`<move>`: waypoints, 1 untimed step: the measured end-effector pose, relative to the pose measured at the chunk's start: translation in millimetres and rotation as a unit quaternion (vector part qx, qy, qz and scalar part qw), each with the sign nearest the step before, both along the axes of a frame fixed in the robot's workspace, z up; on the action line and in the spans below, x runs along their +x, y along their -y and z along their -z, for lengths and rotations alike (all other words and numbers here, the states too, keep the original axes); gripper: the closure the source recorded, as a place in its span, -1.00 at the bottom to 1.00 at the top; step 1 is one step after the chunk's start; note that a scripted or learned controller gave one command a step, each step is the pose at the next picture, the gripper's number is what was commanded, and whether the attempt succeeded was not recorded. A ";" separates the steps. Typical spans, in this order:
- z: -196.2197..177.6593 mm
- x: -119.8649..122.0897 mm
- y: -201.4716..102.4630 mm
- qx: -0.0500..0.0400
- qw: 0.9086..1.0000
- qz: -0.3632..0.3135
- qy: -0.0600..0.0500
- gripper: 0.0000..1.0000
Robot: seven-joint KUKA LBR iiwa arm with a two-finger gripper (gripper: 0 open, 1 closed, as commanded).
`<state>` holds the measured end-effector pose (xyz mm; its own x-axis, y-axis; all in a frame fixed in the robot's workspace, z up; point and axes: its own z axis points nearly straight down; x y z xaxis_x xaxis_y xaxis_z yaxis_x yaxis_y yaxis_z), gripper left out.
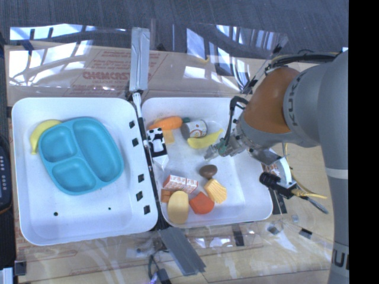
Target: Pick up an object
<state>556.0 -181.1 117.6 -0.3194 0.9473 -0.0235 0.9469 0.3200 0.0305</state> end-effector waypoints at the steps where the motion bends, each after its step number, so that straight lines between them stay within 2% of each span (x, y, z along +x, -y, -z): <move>1: 0.8 -0.5 0.0 0.000 1.000 0.000 -0.001 -1.00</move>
